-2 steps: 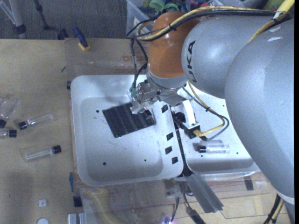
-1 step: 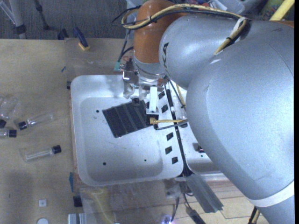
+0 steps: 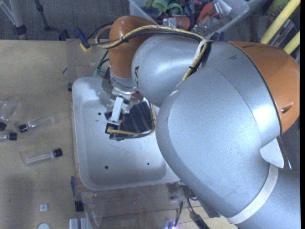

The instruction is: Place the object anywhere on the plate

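My grey arm reaches in from the right and covers most of the view. Its wrist, with the orange band (image 3: 123,42), hangs over the back half of a shallow white bin (image 3: 119,166). The gripper (image 3: 117,120) points down into that bin, close to its floor. The bare floor in front of the gripper shows a few small dark holes. The arm's bulk hides the bin's right side and all that lies to the right of it.
Several clear vials with black caps (image 3: 44,155) lie on the wooden bench (image 3: 33,70) left of the bin. A clear tub of colourful items (image 3: 190,4) stands at the back. A yellow pole (image 3: 286,11) leans at the top right.
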`<state>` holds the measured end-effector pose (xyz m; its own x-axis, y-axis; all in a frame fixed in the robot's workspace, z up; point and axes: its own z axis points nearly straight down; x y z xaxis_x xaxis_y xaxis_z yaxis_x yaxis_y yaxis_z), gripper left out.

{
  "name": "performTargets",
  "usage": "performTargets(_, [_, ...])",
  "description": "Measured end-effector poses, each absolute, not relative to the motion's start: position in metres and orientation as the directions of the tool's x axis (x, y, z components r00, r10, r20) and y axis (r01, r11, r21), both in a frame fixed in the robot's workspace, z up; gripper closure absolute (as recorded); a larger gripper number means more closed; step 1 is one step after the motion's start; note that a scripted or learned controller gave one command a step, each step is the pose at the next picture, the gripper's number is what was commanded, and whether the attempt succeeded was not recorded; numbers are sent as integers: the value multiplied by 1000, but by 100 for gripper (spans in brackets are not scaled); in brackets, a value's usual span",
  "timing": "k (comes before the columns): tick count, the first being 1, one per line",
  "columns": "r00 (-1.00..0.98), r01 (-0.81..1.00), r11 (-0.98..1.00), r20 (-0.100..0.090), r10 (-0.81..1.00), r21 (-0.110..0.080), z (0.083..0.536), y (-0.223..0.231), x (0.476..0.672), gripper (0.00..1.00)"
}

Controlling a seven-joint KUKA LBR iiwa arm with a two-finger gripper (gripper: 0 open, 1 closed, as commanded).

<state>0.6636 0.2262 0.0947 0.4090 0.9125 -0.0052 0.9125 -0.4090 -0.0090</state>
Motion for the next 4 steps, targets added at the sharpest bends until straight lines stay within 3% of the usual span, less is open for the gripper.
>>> performTargets(1, [193,981,-193,0,981,2,167,226,666,100])
performTargets(2, [-163,987,163,0,987,4,217,226,666,100])
performTargets(3, [-645,764,645,-2,764,5,233,220,667,100])
performTargets(4, [-644,765,644,-1,765,1,345,169,583,100])
